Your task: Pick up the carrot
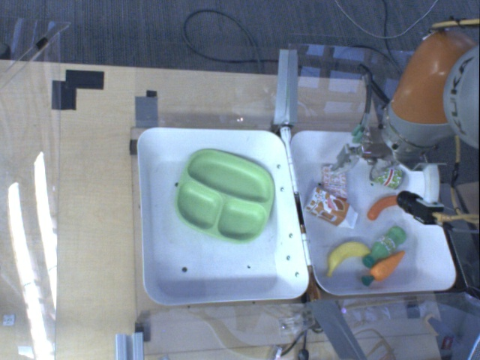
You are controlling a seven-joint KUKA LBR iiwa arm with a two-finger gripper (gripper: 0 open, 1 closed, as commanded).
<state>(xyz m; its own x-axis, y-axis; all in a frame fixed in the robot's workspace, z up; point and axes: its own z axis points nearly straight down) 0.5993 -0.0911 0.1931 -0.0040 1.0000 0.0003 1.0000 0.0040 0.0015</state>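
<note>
Two white bins sit side by side; the left bin [157, 276] holds a green divided plate [223, 194]. The carrot [387, 265] lies near the front of the right bin [442, 276], beside a green bottle [387, 242] and a banana [346, 255]. The tool [367, 150] hovers over that bin's back, well apart from the carrot; its grip cannot be made out.

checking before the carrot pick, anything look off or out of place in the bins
Nothing looks spilled or broken. The green divided plate sits askew in the left bin. In the right bin, the carrot lies against a green bottle.
</note>
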